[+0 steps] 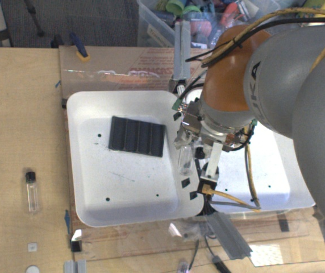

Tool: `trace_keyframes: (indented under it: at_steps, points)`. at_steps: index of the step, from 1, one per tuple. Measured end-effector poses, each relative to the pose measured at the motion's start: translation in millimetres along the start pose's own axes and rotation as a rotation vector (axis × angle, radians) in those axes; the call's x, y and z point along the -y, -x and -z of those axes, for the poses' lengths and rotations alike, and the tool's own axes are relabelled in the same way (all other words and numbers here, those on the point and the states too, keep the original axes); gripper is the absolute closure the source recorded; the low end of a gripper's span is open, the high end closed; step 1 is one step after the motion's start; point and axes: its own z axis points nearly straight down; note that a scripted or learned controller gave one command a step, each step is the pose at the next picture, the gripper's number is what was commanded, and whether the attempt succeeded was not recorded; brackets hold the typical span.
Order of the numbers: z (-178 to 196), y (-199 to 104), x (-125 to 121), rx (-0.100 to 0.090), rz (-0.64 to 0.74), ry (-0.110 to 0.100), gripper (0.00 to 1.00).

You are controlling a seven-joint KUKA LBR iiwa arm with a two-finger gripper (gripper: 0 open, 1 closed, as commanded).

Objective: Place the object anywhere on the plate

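A grey and orange arm's gripper (192, 162) hangs over the bins' shared rim; its grip cannot be told. A black ridged plate (137, 136) lies in the left bin (88, 209).

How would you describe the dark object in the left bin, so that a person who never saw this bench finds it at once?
Start at the left white bin, the one away from the grey arm. In its upper half lies a flat black ribbed plate, rectangular, slightly tilted. It is the one large dark thing on the white floor; the other marks there are tiny black dots.
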Motion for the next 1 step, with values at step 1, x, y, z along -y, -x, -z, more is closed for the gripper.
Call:
trace_keyframes:
  at_steps: [1]
  points:
    - [-70.8,-31.2,60.7,0.001,-0.118,0.0,1.0]
